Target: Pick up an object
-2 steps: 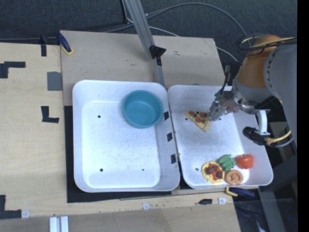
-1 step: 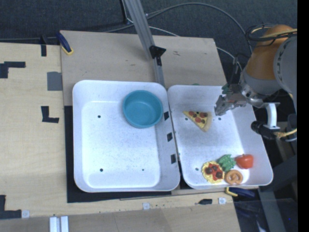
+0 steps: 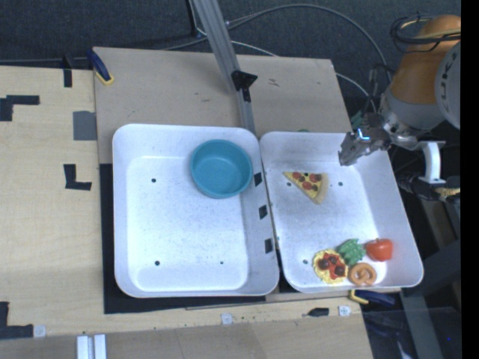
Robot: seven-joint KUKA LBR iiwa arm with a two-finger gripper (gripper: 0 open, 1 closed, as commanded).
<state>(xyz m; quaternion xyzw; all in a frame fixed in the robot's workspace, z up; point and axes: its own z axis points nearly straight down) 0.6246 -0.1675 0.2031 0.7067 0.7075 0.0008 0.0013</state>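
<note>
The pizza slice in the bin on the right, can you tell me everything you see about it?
The pizza slice is a small toy wedge, likely plastic, with a yellow base and red topping dotted dark. It lies flat on the floor of the right bin, in its upper half, with one corner pointing left toward the divider. Nothing touches it. The gripper hangs up and to its right, apart from it.

Two bins sit side by side. Left bin: bowl in its far right corner. Right bin: pizza slice near the middle; small pizza, broccoli, tomato and pretzel clustered in the near right corner.
</note>
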